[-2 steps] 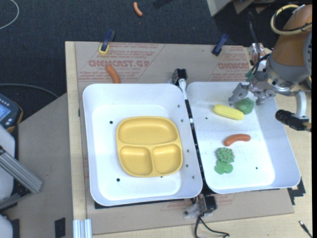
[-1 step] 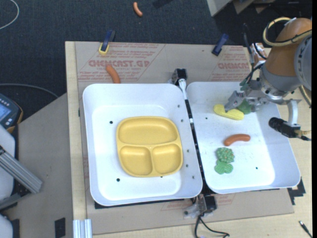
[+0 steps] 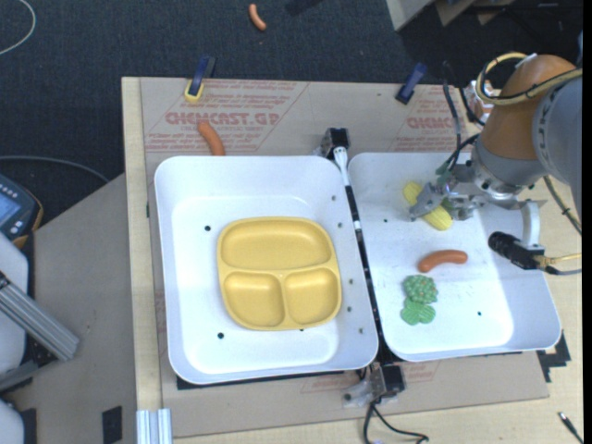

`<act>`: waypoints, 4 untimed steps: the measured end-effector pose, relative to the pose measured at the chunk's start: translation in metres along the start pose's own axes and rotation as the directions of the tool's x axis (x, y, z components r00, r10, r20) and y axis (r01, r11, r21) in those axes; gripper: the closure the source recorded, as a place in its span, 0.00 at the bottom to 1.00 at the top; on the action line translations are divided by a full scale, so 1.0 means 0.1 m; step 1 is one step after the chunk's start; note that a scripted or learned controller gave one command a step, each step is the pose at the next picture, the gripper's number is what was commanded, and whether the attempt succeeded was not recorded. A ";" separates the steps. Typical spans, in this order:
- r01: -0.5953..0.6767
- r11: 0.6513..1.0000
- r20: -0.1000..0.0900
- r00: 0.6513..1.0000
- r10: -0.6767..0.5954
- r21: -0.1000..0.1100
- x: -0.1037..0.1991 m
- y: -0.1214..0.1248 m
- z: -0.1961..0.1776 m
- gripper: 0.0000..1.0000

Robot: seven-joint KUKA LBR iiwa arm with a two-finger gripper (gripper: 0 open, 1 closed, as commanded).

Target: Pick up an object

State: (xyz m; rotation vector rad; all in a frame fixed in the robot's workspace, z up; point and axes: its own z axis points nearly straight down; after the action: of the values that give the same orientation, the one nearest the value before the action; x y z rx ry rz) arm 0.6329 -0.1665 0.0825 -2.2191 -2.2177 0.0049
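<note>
- The counter [image 3: 277,109], a brown board, carries two shallow white bins side by side: the left bin [image 3: 185,248] and the right bin [image 3: 518,313].
- The arm [image 3: 541,118] reaches in from the right over the right bin's far end.
- A yellow divided plate [image 3: 277,271] lies in the left bin.
- The jaws [image 3: 435,203] sit low at a yellow object [image 3: 427,203] in the right bin's far part; whether they are clenched on it or released, I cannot tell.
- A green broccoli piece [image 3: 419,299] and an orange sausage [image 3: 442,260] lie nearer in that bin, untouched.
- Judging by this, the pick is at the grasp stage; nothing is lifted clear yet.
</note>
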 end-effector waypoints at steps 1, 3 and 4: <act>0.000 1.000 0.001 1.000 0.000 -0.004 0.00 0.01 -0.13 1.00; 0.001 1.000 0.003 1.000 -0.001 -0.012 0.06 -0.03 -1.05 1.00; 0.002 1.000 0.003 1.000 -0.002 -0.012 0.06 -0.02 -1.45 1.00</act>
State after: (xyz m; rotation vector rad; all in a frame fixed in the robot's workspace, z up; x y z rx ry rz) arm 0.6313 -0.1606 0.2278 -2.2246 -2.2272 -0.0049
